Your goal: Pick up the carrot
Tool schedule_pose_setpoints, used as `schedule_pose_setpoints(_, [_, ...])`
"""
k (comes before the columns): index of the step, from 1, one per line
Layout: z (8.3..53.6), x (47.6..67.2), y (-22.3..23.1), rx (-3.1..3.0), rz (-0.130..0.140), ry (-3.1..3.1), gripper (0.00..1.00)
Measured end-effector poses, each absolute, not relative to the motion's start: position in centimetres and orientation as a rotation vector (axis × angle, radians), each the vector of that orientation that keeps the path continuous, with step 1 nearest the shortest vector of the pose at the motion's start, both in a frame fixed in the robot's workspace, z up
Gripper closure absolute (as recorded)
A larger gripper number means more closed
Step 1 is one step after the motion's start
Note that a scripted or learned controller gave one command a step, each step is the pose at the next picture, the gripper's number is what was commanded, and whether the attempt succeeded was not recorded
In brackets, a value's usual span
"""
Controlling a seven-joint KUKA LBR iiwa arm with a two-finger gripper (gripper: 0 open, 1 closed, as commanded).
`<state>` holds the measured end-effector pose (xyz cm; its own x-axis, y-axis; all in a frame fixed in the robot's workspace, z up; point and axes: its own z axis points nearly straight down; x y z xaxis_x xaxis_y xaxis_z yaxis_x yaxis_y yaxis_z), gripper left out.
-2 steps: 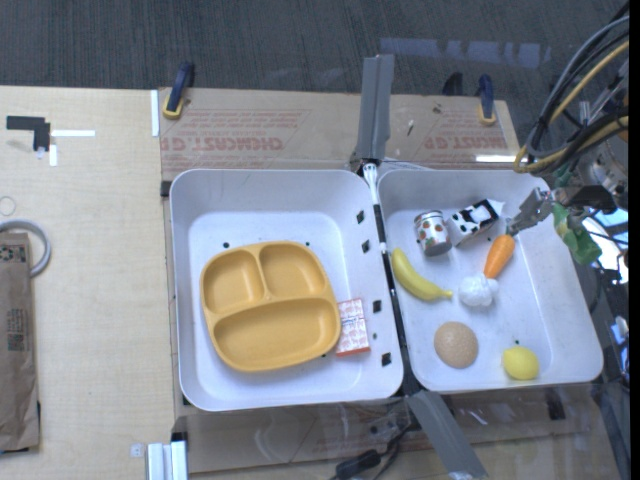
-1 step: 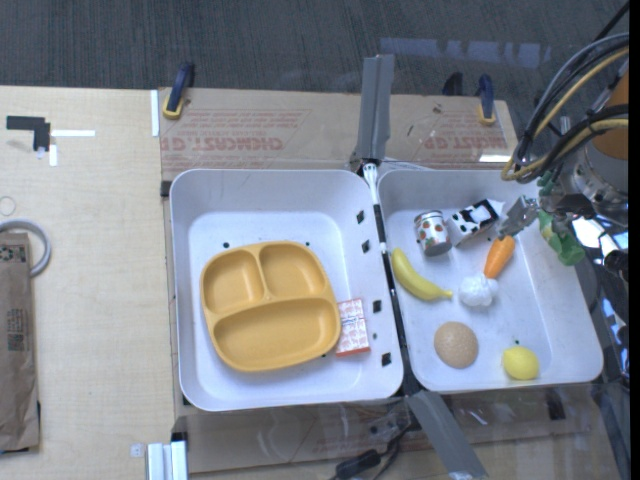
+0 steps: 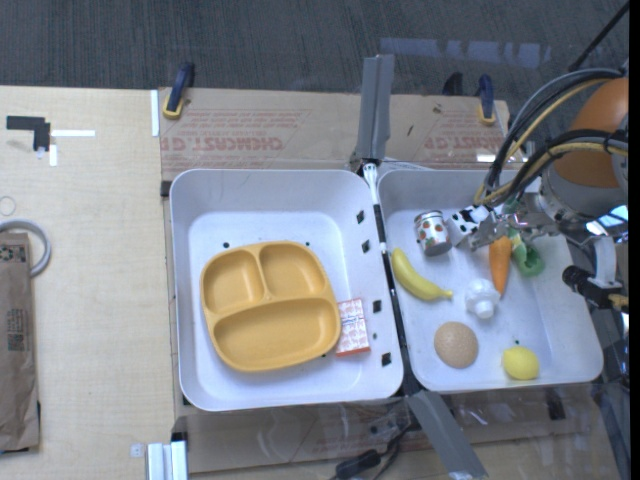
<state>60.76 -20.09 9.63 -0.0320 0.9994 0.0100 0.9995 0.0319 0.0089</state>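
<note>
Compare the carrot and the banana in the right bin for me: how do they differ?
The carrot is orange with a green leafy top; the banana is plain yellow. The carrot is straight and tapers to a point toward the camera; the banana is curved. The carrot lies right by the gripper, while the banana lies apart, near the bin's left wall. Both lie flat in the right bin.

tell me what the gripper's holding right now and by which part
It cannot be told. The gripper sits right at the leafy top end of the carrot in the right bin, but a grip isn't visible.
</note>
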Motion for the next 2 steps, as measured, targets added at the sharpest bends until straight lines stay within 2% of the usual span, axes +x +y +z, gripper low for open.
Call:
schedule_pose_setpoints(1, [10.6,60.7,-20.5,-2.192,-0.011,-2.259,1.00])
schedule_pose_setpoints(2, [22.0,61.8,-9.9,-2.298,0.004,-2.142,1.00])
